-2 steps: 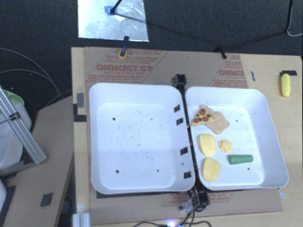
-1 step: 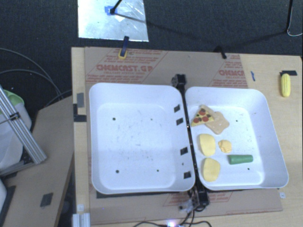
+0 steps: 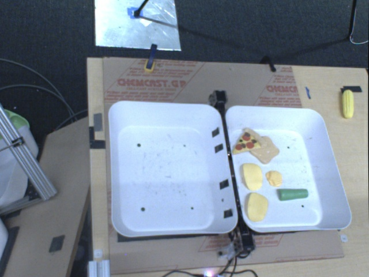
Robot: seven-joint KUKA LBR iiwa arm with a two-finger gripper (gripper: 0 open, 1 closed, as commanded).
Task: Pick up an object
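We see a pizza slice [image 3: 255,145], three yellow pieces and a green piece [image 3: 293,194] in the right bin [image 3: 328,154]. We cannot tell about the jaws.

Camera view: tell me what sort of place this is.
Probably a robotics lab's grasping test bench. Two shallow white bins, the left bin and right bin, sit on a board; toy food like a pizza slice fills one; cables cross dark carpet.
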